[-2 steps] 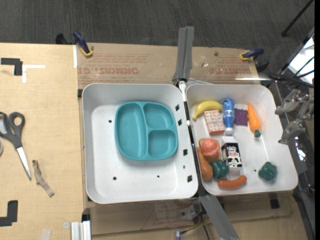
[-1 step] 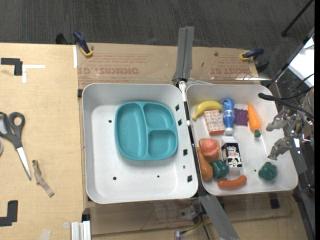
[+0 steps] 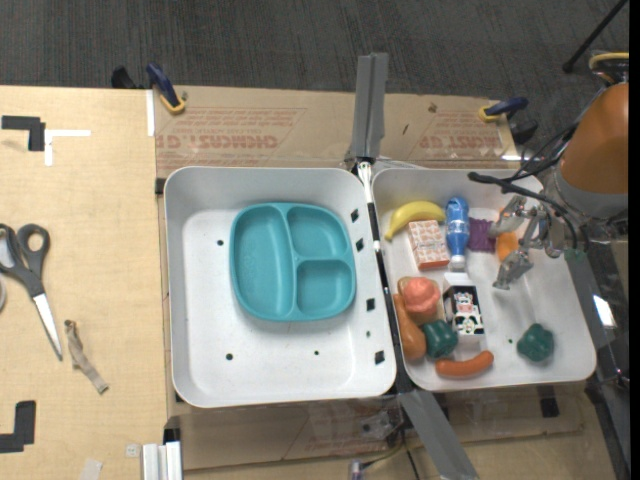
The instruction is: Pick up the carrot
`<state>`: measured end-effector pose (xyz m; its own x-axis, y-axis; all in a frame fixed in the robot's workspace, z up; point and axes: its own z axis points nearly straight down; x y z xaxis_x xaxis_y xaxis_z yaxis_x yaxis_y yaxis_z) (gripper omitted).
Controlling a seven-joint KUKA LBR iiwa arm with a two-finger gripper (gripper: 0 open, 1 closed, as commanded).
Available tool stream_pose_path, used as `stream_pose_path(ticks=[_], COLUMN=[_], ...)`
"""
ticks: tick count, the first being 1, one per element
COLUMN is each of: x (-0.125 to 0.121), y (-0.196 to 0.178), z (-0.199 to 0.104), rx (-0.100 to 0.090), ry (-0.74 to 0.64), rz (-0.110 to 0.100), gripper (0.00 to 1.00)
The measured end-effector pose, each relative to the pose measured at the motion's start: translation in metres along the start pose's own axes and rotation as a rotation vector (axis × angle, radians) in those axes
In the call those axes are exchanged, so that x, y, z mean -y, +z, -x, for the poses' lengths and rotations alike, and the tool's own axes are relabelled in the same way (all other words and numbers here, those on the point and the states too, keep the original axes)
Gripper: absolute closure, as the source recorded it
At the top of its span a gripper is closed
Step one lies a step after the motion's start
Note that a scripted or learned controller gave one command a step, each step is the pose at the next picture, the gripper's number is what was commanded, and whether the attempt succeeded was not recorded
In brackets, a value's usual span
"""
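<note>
Hovering at the right bin's (image 3: 590, 353) 2 o'clock, gripper (image 3: 520, 253), fingers apart w/ nothing between, should drop squarely over carrot (image 3: 465, 366) at 6 o'clock, clearing the green block (image 3: 440, 339).

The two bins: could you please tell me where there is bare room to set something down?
Left bin: bare floor all around the teal plate. Right bin: an open patch between the milk carton and green toy; crowded along its left side.
</note>
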<state>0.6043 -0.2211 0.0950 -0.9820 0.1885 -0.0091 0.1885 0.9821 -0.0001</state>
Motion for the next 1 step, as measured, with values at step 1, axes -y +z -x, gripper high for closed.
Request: stream_pose_path(ticks=[1], x=[-0.0008], y=[-0.0104], z=[0.0015], rx=[0.005], ry=[-0.002], rz=[-0.001], gripper=[1.00])
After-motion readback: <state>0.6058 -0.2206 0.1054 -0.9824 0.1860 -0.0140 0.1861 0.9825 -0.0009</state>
